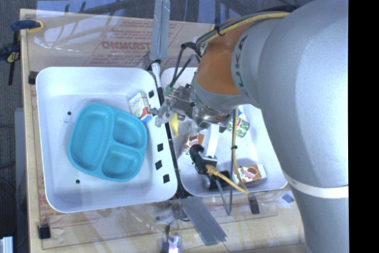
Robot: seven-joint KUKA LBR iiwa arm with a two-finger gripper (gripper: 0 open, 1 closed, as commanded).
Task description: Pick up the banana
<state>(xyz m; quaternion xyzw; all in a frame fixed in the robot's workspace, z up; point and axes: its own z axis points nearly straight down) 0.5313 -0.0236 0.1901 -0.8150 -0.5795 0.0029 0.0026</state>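
Note:
My gripper point(167, 109) hangs low over the wall between the two bins, at the left edge of the right bin point(188, 185). The grey arm with its orange band point(220, 71) reaches in from the right and covers most of that bin. Whatever lies under the arm and the wrist is hidden. I cannot pick out a banana among the things that show beside the arm.
The left bin point(50, 127) holds a blue divided plate point(108, 142) and a small carton point(139, 105) near its right wall. In the right bin lie a small printed carton point(249, 173), a colourful packet point(240, 125) and an orange-and-white packet point(195, 141).

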